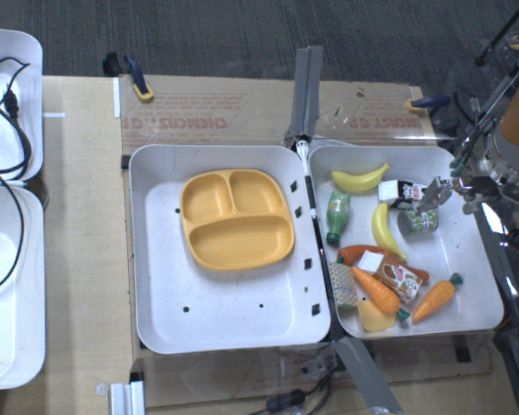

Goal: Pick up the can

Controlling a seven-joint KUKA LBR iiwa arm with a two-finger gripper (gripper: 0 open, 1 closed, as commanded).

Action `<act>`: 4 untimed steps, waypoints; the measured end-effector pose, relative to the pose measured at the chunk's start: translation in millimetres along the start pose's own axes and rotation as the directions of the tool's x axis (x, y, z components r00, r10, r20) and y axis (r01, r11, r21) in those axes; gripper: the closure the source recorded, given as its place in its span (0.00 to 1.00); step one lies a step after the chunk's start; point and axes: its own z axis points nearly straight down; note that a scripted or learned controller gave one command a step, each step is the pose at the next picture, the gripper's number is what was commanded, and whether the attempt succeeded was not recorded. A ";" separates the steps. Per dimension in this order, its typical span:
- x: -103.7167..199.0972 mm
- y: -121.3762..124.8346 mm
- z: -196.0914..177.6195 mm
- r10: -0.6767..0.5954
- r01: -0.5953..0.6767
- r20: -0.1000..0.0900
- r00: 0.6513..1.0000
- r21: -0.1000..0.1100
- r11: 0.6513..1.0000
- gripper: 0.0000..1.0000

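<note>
Hovering over the can [420, 220], jaws state unclear at this angle. Can is sitting in the right bin [476, 318], just right of a banana [383, 229], below a small black-white packet [400, 191]. Yellow divided plate [236, 217] is lying in the left bin [156, 301].

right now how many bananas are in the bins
2, both in the right bin: one banana lies near its far edge, the other banana lies mid-bin, just left of the can. More could hide under the pile.
</note>
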 end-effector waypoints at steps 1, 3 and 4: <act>-8.5 34.3 104.3 -0.125 0.125 0.002 0.992 -0.004 0.992 0.00; 49.7 44.9 -8.6 -0.019 0.019 0.001 1.000 -0.003 1.000 1.00; 49.1 45.0 -16.5 -0.020 0.020 0.003 1.000 -0.001 1.000 1.00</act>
